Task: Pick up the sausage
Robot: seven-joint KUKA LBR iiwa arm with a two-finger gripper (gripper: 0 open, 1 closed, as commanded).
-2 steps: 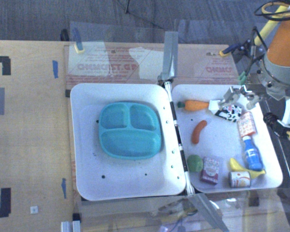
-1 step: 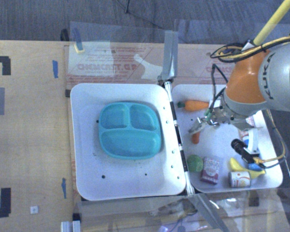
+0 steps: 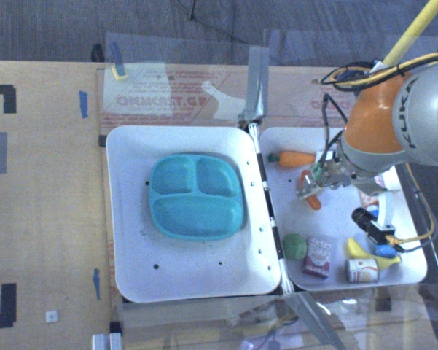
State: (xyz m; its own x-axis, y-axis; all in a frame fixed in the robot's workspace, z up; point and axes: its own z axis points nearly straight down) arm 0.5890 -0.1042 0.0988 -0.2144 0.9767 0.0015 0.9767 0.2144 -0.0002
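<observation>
While over right bin [image 3: 408, 265], hand [image 3: 311, 189] touches sausage [image 3: 311, 195] — grip state unclear.

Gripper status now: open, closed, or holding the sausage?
Two-finger gripper: low in the right white bin, at the small orange-red sausage; finger state and grasp cannot be told.
</observation>
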